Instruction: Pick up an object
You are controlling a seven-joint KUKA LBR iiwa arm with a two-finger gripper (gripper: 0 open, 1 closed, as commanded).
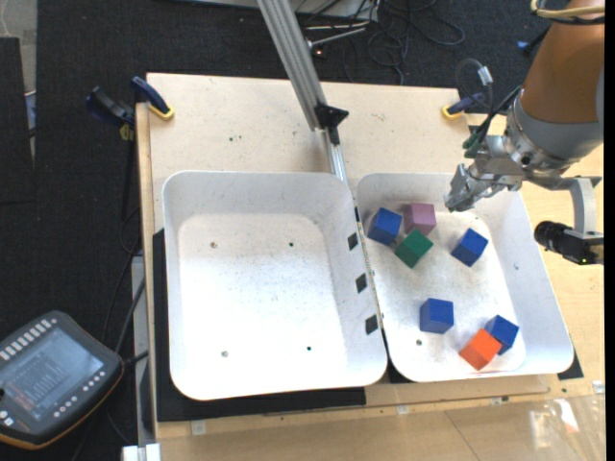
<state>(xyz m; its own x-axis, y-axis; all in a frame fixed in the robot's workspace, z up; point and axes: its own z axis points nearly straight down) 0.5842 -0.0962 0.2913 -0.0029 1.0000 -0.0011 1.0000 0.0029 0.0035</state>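
Observation:
The right bin holds several small cubes. A blue cube, a pink cube and a green cube cluster near its back left. Another blue cube lies to their right. A third blue cube sits mid-bin, and an orange cube touches one more blue cube at the front right. My gripper hangs over the bin's back edge, just above and behind the blue cube on the right, with nothing seen in it.
The left bin lies beside the right one. A slanted metal strut crosses the bench's back. Clamps sit at the bench corners. A teach pendant rests at the lower left.

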